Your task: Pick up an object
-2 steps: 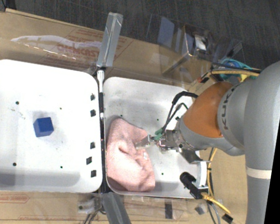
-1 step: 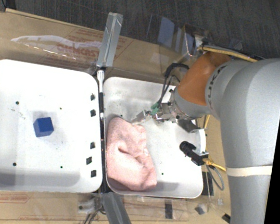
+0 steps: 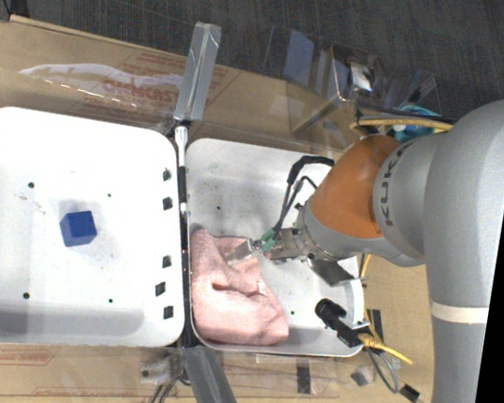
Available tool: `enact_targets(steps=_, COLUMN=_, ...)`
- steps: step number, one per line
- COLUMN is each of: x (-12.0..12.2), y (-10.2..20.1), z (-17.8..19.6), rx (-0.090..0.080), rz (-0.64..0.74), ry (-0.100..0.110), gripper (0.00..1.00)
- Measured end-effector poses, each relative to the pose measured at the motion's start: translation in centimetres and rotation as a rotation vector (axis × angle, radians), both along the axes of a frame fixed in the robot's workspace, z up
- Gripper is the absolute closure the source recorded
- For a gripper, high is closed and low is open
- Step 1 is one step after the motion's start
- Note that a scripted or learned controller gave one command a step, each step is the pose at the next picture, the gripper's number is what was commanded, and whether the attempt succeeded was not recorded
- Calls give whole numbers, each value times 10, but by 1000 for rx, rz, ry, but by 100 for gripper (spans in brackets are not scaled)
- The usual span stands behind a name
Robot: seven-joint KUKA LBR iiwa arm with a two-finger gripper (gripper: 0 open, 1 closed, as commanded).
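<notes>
The arm [image 3: 439, 216] is reaching in from the right and leaning over the right bin [image 3: 238, 170], and the pincer [image 3: 259, 246] is hovering right at the top edge of the pink cloth [image 3: 233, 292] — whether it is spread or pinched is impossible to tell from up here, the tips are too small and half lost against the fabric.

The cloth is lying crumpled in the lower left of that bin, bunched against the wall next to the divider. It is looking soft and light, all folds and no stiffness — it is going to sag and trail when lifted, not come up as one piece. The best hold is probably a raised fold near the upper edge, where the pincer is sitting now; a flat patch is likely giving nothing to bite on.

Over in the left bin [image 3: 12, 158], a small blue cube [image 3: 79, 227] is sitting alone near the middle — rigid, light, easy to square up on, but well apart from the arm.
</notes>
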State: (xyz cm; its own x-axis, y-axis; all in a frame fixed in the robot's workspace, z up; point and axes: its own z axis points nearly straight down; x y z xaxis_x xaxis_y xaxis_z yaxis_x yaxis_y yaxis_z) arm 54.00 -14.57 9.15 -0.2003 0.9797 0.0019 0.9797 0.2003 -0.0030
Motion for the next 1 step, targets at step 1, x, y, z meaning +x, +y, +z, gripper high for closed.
enact_targets(steps=1, x=5, y=26, z=0, rx=0, rz=131, ry=1, gripper=0)
